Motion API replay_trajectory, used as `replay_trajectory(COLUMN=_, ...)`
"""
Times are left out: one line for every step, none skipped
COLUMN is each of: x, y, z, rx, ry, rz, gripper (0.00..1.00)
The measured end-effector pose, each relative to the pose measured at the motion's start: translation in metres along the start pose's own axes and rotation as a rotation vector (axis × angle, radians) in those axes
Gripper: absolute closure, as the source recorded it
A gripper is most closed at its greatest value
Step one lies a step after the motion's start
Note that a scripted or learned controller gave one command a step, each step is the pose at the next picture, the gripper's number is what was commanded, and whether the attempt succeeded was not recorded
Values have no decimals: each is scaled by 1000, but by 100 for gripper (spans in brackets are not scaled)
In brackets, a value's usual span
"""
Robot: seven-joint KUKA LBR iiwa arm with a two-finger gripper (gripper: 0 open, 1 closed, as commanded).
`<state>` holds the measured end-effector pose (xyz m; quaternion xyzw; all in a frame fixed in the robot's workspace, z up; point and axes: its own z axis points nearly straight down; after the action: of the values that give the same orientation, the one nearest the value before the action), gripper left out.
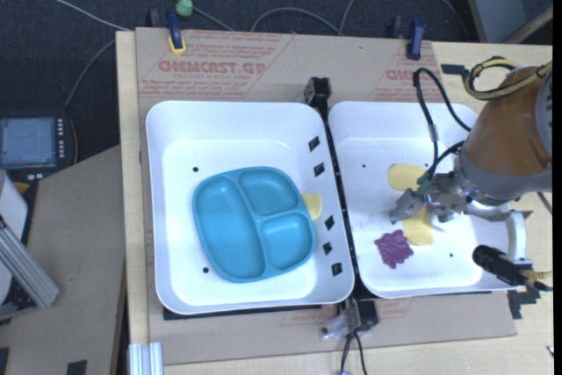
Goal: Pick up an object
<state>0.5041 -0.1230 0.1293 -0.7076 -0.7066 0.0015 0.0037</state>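
Fingers (407,208) parted, above yellow piece (420,231), beside purple piece (394,248)

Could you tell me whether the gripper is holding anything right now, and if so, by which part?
It cannot be told. The gripper is low in the right bin, close to two yellow pieces and a purple piece, with nothing visibly between its fingers.

My arm (514,145) | orange band over grey wrist | black cable looped along it | metallic gripper (421,202)
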Motion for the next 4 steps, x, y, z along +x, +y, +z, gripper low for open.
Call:
replay_trajectory(x=1, y=0, z=47, rx=-3, ry=0, rz=-1, gripper=0)
replay_trajectory(x=0, y=1, z=33, rx=-9, ry=-3, rz=0, gripper=100)
replay_trajectory(x=-4, y=-7, z=-22, rx=-12, ry=-4, rz=-1, gripper=100)
replay_trajectory(x=-5, y=-4, z=-71, rx=-14, ry=-5, rz=-3, gripper=100)
